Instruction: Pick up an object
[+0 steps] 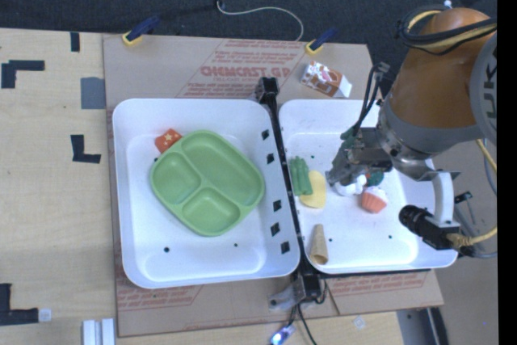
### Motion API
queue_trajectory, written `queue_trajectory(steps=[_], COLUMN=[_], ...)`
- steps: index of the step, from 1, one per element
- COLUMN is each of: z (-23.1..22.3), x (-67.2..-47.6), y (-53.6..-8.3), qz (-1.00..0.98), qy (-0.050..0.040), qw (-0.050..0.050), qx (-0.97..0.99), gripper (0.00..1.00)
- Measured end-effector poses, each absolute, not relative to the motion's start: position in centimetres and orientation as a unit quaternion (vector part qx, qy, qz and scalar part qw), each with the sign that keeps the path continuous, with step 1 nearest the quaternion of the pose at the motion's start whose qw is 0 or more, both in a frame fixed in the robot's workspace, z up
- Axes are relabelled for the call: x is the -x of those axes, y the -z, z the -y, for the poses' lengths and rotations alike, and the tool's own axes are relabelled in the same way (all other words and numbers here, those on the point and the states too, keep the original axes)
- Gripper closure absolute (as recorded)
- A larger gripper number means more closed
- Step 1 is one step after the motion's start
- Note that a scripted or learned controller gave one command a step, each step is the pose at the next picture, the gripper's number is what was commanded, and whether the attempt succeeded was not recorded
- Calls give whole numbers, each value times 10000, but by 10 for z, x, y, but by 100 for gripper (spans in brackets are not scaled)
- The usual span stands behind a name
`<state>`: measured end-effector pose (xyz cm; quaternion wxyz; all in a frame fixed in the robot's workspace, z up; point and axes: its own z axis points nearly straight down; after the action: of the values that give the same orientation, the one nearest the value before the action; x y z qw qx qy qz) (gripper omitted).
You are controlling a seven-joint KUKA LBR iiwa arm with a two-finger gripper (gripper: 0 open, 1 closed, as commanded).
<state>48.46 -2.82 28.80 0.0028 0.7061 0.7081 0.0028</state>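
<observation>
My gripper [352,176] hangs low over the middle of the right bin [355,250], its dark fingers down among a small cluster of toys. A white piece [349,189] lies right under the fingertips, and an orange-red object [372,202] sits just to its right. To the left lie a yellow round piece [313,192] and a green ridged object [300,174]. A tan cone [318,244] rests near the bin's front edge. Whether anything sits between the fingers is hidden by the wrist.
The left bin [145,254] holds a green divided plate [207,182] with a small red-orange block [167,140] at its upper left. A snack packet [325,79] lies on the cardboard behind the right bin. A black divider [277,174] separates the bins.
</observation>
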Motion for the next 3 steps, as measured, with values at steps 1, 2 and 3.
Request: queue_trajectory(steps=[1, 2, 3], z=[-62, -133, -241], x=[-488, -565, -500], y=[-215, -301, -216], qz=[-7106, -7107, -7121], qy=[26, -52, 42], qw=[-38, 30, -41], qx=[-7036, -7034, -7020], gripper=[100, 100, 100])
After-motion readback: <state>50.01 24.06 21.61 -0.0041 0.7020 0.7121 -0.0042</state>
